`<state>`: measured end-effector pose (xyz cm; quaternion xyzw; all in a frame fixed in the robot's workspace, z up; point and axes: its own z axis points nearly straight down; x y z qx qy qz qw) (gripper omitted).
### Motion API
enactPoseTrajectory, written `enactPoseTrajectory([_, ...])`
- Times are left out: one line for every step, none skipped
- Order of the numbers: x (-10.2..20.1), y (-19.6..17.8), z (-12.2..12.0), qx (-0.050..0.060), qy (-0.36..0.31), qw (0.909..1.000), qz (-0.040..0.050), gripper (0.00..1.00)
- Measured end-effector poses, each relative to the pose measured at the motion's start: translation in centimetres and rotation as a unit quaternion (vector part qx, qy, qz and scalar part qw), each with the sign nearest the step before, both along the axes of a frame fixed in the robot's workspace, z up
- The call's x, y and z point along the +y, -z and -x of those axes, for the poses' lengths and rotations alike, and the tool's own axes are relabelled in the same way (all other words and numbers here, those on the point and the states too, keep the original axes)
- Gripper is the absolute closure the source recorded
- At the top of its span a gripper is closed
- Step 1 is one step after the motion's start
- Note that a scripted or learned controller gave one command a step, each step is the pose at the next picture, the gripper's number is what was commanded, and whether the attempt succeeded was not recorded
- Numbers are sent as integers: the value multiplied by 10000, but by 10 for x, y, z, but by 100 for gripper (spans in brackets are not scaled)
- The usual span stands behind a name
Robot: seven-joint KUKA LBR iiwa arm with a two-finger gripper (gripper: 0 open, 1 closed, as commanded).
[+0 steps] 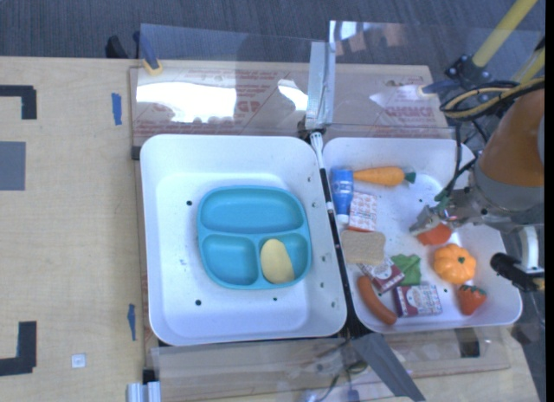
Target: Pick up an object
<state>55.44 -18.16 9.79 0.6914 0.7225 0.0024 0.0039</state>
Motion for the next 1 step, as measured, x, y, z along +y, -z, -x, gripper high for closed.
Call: enactPoseTrajectory([33,-96,-86,-18,154,9999,-5,100])
